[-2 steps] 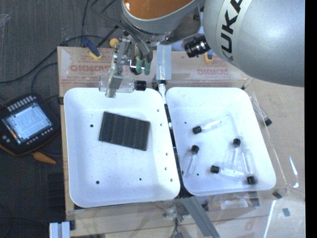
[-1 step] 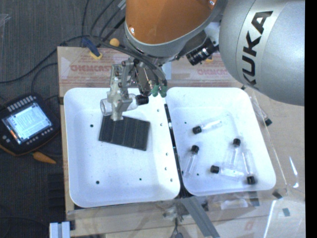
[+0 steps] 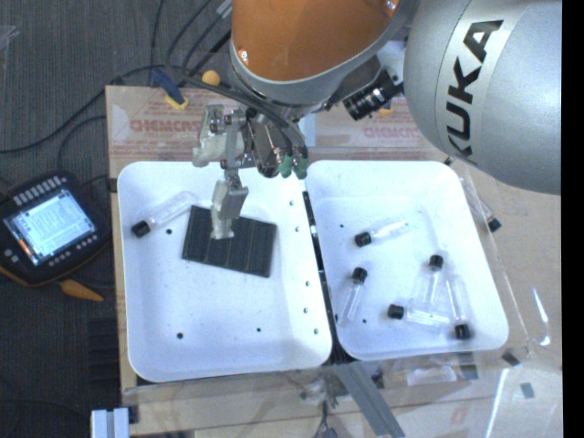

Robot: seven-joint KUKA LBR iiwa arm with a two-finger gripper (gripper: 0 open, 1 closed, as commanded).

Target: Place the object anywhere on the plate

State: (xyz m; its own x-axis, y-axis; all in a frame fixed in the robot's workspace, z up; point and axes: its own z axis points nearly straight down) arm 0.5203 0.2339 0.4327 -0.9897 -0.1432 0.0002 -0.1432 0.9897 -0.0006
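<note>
A black ribbed plate [image 3: 245, 250] lies flat in the left white bin [image 3: 219, 349], a little above its middle. My gripper [image 3: 223, 226] hangs straight down over the plate's upper left part, its tip at or just above the plate's surface. A clear vial with a black cap [image 3: 161, 214] lies on the bin floor just left of the plate, apart from both plate and gripper. The arm's orange band and grey body cover the bench's far edge.
The right bin [image 3: 479, 245] holds several clear black-capped vials, among them one [image 3: 381, 233] near the top and one [image 3: 354, 292] by the divider. A teach pendant [image 3: 50, 226] lies off the bench at the left, with cables behind.
</note>
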